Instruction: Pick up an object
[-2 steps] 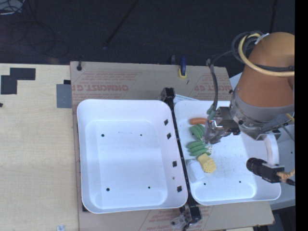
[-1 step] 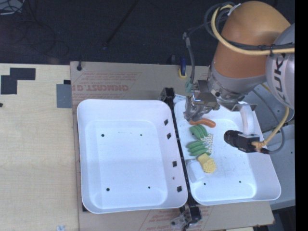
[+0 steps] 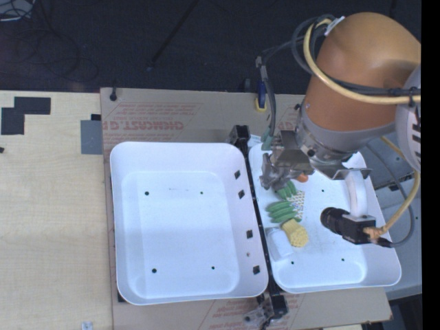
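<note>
1. Gripper [image 3: 275, 177] low in the right bin [image 3: 344, 270], just above green pods [image 3: 280, 210], near a yellow corn piece [image 3: 298, 235].
2. Open or closed: cannot tell from this angle.
3. Probably mid-attempt: pods and corn lying in the bin, lift not yet done.

Broad, rounded orange band [image 3: 364, 64], glossy, dome-like. Grey collar [image 3: 333, 137] below it. Yellow cable [image 3: 357, 93] and dark cable [image 3: 300, 36] looped across the dome. Gripper [image 3: 278, 172] of dull grey metal, angular plates. Pale slotted housing [image 3: 414, 126] alongside.
</note>
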Controlling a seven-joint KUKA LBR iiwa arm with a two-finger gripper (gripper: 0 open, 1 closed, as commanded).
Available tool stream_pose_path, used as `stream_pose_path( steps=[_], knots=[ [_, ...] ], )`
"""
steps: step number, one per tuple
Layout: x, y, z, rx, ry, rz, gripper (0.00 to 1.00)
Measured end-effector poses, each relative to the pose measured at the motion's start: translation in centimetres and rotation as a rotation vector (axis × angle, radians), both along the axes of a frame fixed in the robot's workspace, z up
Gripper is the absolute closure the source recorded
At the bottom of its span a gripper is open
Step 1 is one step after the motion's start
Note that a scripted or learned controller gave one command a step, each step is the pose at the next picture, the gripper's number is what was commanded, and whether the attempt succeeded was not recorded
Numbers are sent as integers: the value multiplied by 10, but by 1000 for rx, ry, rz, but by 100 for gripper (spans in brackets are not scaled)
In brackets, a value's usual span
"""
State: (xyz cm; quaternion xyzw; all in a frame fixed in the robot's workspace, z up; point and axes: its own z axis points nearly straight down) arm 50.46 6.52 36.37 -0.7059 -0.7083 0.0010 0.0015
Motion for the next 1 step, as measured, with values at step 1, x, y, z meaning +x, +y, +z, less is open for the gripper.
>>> stream_pose_path(
  steps=[1],
  knots=[
    [44, 55, 73, 0, -8, 1, 100]
  ],
)
